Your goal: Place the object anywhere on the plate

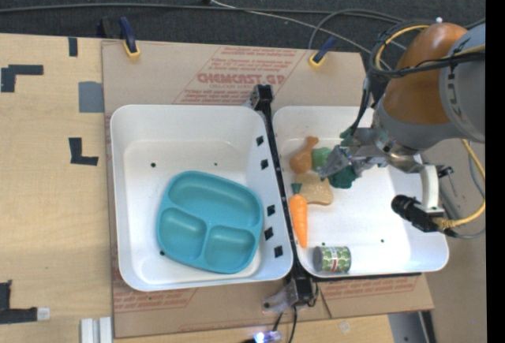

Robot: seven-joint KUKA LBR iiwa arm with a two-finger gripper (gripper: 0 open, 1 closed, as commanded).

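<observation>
A teal divided plate [209,221] lies in the left white bin [120,136], nothing on it. My gripper [341,166] is low in the right bin [379,215], near its left half, right over a green object [323,155] that it partly hides. Just left of that lies an orange-brown piece [304,156], and a tan slice [318,192] lies below the gripper. An orange carrot [299,220] rests along the bin's left wall. A small can [334,259] with a green label lies on its side at the front edge.
A black divider [271,168] runs between the two bins. The arm's grey body and orange band [422,89] hang over the right bin's far right part. Cables loop behind the bins, and a black fitting [414,211] juts out at the right.
</observation>
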